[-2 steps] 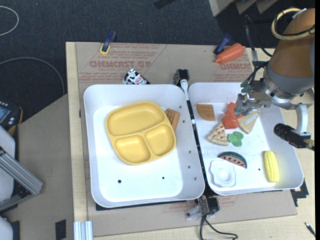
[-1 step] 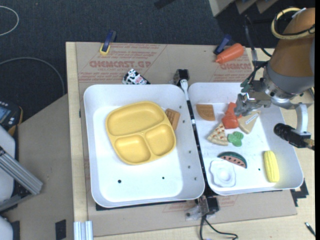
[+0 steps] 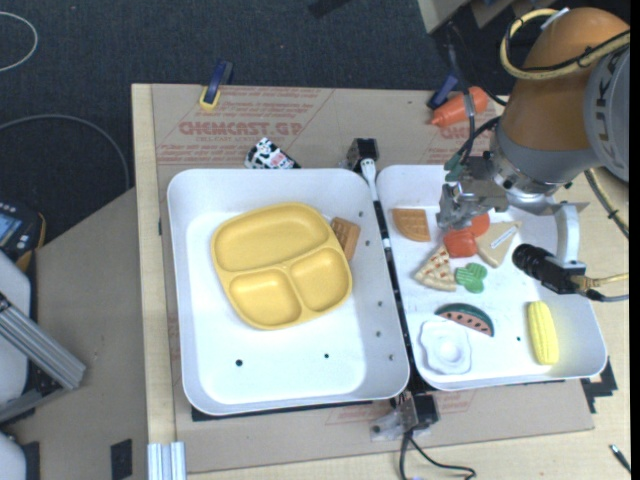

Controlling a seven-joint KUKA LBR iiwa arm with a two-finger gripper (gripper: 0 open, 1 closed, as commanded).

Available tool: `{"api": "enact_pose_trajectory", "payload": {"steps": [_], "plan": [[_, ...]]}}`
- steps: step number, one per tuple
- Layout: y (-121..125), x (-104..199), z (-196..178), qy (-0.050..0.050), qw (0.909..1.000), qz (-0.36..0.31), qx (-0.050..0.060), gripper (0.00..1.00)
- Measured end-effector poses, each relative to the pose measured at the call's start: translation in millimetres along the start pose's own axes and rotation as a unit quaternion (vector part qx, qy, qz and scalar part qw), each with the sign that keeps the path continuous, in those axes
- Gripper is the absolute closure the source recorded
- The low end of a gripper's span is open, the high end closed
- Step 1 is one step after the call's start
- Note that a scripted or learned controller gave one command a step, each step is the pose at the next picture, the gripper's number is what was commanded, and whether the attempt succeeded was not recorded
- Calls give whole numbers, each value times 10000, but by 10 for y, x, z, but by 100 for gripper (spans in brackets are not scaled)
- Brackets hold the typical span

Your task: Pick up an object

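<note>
My gripper [image 3: 459, 216] hangs low over the back of the right bin [image 3: 585, 353], directly above a red toy tomato [image 3: 463, 241] whose top it hides. Around the tomato lie a toast slice [image 3: 411, 224], a pizza slice [image 3: 436, 268], a green broccoli piece [image 3: 471, 278] and a pale cheese wedge [image 3: 498, 247]. Nearer the front of the bin are a watermelon slice [image 3: 464, 320], a fried egg [image 3: 445, 349] and a corn cob [image 3: 542, 332].
The left bin [image 3: 270, 378] holds a yellow divided plate [image 3: 282, 265] with a brown waffle piece [image 3: 346, 235] at its right edge. A black cylinder [image 3: 545, 267] on the arm juts over the right bin. Small clips and a black-and-white toy [image 3: 269, 155] lie behind the bins.
</note>
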State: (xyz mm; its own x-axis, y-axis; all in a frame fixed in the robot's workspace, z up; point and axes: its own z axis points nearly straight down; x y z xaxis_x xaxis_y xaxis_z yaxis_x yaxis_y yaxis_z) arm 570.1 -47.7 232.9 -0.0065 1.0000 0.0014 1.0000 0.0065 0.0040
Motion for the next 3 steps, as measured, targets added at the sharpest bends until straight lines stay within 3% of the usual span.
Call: {"api": "enact_pose_trajectory", "payload": {"steps": [2, 3], "plan": [[-174, 1022, -44, 5, 10000, 3, 35, 100], [-143, 1127, 59, -5, 10000, 25, 42, 100]]}}
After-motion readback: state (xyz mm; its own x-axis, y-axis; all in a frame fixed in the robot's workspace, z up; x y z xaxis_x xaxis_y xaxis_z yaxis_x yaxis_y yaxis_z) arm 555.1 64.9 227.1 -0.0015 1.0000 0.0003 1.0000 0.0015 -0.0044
